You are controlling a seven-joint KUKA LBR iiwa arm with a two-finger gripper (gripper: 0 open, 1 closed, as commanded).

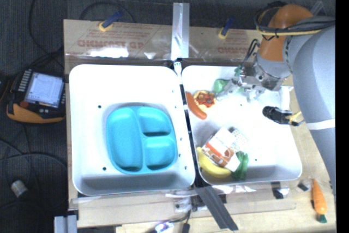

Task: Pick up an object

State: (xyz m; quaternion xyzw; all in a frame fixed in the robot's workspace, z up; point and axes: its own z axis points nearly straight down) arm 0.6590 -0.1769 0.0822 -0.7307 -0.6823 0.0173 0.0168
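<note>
The arm (313, 73) enters from the right edge of the camera view and extends over the far right part of the right bin (270, 136). The gripper (240, 83) is positioned low over the far half of this bin, near its back wall. Whether the gripper is open or closed cannot be determined from this view, and no object is visibly held in it. A small green object (220, 85) lies just beside the gripper, on the side toward the bin divider. Next to it, a red patterned piece (205, 97) touches an orange-red sausage-shaped item (195, 107), which lies at a slant against the left wall of the right bin. In the near half of the same bin, a white and orange carton (222, 148) rests tilted on top of a yellow banana (211, 169), and a dark green item (241, 165) lies against the right end of the carton. These three objects are well apart from the gripper. The left bin (87, 95) contains a blue compartment tray (128, 144), placed flat at its centre. Outside the bins, an orange carrot (318, 203) lies on the bench (136, 41) at the near right corner, and a handheld unit with a lit screen (39, 92) rests on the floor to the left of the bench.
</note>
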